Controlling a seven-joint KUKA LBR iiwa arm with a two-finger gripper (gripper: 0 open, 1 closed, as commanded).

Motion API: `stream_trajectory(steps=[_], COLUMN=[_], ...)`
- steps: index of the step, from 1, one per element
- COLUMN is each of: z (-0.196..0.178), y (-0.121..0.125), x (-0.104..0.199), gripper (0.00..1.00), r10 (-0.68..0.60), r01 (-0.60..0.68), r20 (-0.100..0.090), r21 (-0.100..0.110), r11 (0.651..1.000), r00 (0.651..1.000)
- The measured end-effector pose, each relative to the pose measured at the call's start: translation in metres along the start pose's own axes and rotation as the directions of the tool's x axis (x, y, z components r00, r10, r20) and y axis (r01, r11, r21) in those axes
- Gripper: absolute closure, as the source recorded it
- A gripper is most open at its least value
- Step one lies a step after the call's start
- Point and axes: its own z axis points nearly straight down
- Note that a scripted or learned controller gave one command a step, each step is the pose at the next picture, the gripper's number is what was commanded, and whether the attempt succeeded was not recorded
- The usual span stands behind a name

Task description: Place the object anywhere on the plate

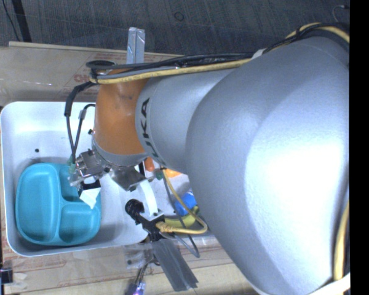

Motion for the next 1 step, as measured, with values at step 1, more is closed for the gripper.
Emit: stream_trajectory(steps=[1], z=[-0.0003], y=[0.0002], x=[-0.0004], gripper=[0.00], r10=[0.001], r01=[-0.001], r20=[0.000], r21=[-0.001], r11=[1.000], r00=[1.000])
